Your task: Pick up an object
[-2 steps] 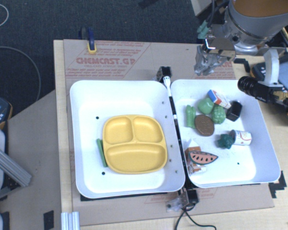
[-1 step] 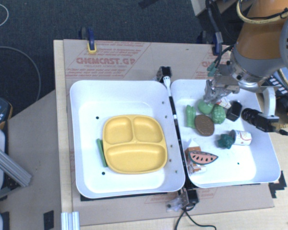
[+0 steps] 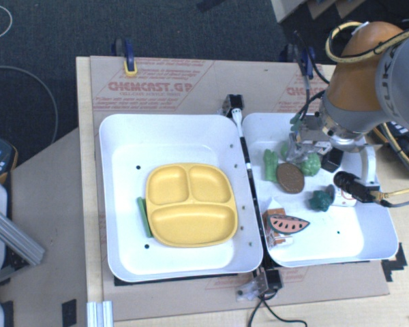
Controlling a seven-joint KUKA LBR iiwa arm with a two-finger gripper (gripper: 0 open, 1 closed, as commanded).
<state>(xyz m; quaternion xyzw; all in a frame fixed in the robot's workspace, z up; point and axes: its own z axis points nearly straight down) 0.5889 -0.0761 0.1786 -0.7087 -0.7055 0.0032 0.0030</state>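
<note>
My pincer (image 3: 304,150) hovers over the brown oval disc (image 3: 290,178) in the right white bin (image 3: 341,240); its opening I cannot tell. The disc looks light, stiff; grasp its edges.

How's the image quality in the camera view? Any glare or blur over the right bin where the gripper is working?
Camera view: even light, no harsh glare on the right bin; the gripper looks soft and casts shadow over the green toy beneath it; the watermelon slice is sharp.

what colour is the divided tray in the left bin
Yellow; the divided tray shows best in the camera view.
</note>
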